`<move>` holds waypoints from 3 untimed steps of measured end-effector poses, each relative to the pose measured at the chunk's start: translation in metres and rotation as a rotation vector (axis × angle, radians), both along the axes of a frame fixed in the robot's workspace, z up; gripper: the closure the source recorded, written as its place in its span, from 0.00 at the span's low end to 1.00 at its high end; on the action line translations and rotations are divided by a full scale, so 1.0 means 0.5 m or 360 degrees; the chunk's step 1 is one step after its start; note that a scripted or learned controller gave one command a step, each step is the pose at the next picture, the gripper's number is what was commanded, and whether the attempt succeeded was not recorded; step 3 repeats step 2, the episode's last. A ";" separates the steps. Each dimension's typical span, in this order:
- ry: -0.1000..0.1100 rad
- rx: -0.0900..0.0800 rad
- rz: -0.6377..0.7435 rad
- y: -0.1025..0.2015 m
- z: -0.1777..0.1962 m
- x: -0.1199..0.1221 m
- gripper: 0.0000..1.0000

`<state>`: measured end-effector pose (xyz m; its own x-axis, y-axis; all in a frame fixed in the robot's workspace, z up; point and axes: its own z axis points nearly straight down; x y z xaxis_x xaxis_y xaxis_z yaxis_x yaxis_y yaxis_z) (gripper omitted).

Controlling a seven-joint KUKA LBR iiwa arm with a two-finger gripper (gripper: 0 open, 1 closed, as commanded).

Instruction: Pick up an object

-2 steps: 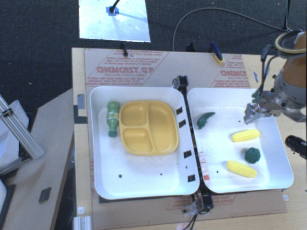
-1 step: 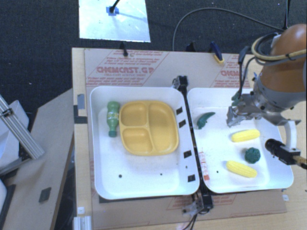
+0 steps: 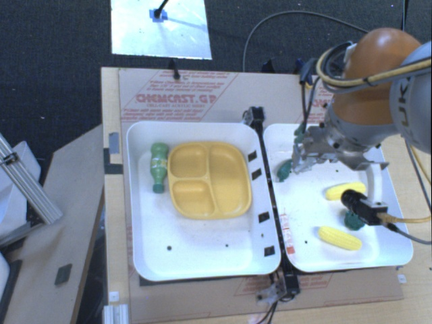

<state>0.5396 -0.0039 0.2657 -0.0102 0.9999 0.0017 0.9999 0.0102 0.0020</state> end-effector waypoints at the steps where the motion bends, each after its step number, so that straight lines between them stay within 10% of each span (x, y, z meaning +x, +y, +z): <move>1: 0.0000 0.0001 0.0001 0.116 -0.012 0.016 1.00; 3: 0.0002 0.0001 0.0001 0.229 -0.041 0.031 1.00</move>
